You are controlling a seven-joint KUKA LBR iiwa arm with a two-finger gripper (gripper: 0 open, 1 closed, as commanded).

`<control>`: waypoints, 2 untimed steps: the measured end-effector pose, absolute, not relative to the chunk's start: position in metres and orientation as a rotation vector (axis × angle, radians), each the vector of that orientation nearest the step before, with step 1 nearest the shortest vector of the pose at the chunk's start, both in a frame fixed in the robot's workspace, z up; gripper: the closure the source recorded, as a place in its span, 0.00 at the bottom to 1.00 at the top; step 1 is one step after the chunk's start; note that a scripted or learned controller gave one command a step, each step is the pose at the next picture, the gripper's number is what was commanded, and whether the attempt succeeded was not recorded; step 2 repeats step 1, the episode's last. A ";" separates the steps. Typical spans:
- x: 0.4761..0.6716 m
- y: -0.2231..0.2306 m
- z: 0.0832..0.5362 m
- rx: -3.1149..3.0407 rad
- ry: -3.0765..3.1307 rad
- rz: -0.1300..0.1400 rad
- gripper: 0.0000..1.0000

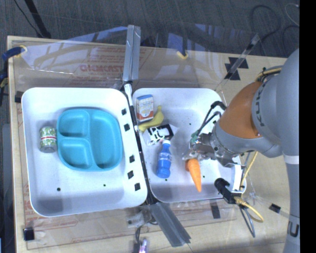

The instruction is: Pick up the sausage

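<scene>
My gripper [198,151] is low in the right bin [181,101], near its right wall. It hangs just over the thick top end of an orange carrot [195,175] that lies pointing toward the bin's front edge. The wrist and its cabling cover whatever is directly beneath the gripper. The arm's orange band [242,115] sits above the bin's right rim.
In the right bin a blue bottle [164,159] lies left of the carrot. Behind it are a black-and-white item [159,133], a yellow banana [149,122] and a small carton [145,107]. The left bin [37,188] holds a blue divided tray [90,139] and a small can [48,138].
</scene>
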State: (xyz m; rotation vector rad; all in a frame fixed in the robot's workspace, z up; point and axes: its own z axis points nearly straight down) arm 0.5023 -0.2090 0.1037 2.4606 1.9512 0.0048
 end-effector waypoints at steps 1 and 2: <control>0.504 -0.162 0.190 2.333 2.106 0.000 1.00; 0.504 -0.162 0.190 2.333 2.106 0.000 1.00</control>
